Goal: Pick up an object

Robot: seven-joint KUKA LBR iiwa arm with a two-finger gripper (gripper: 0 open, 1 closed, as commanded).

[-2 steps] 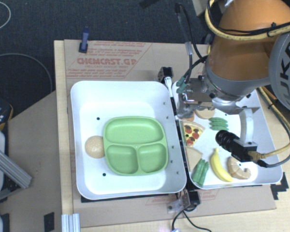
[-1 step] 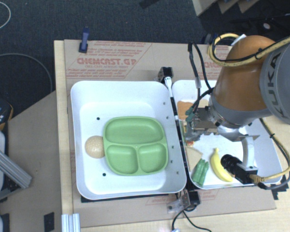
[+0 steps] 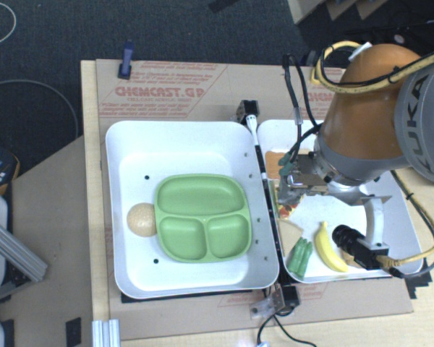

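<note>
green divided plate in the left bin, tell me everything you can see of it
The green divided plate looks like matte plastic, pale green, a rounded rectangle with a raised rim. Ridges split it into three compartments: one wide one along the far side and two smaller ones nearer the camera, with nothing in them. It lies flat and right side up on the floor of the left bin, about central. A round beige ball sits against its left edge, apparently touching.
</note>
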